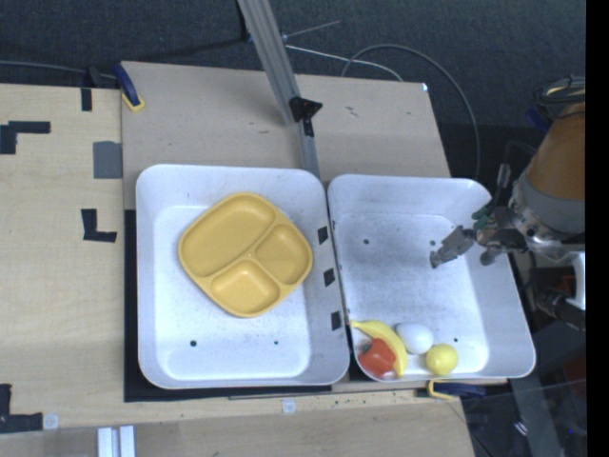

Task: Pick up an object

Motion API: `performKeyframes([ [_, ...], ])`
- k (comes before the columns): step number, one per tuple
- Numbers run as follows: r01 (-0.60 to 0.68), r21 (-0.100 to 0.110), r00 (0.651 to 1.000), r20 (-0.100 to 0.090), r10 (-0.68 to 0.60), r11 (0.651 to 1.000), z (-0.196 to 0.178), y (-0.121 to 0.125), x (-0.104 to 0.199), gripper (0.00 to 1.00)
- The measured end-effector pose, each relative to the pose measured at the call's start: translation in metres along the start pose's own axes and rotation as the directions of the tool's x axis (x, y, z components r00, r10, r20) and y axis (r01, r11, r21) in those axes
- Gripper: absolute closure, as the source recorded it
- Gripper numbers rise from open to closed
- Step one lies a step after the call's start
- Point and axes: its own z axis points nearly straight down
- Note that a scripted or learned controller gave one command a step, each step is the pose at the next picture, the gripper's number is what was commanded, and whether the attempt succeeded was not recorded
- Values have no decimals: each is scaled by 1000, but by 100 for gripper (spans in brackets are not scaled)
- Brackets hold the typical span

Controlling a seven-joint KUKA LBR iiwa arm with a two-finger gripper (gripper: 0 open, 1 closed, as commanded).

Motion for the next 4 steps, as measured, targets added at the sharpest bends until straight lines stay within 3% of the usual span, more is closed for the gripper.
performKeyframes([
  [1, 0, 0, 1000, 0, 0, 1000, 0, 0, 0, 0],
  [3, 0, 6, 1000, -1, 0, 1000, 110, -6, 5, 0],
  [4, -1, 0, 1000, 2, 1, 1000, 133, -6, 5, 0],
])
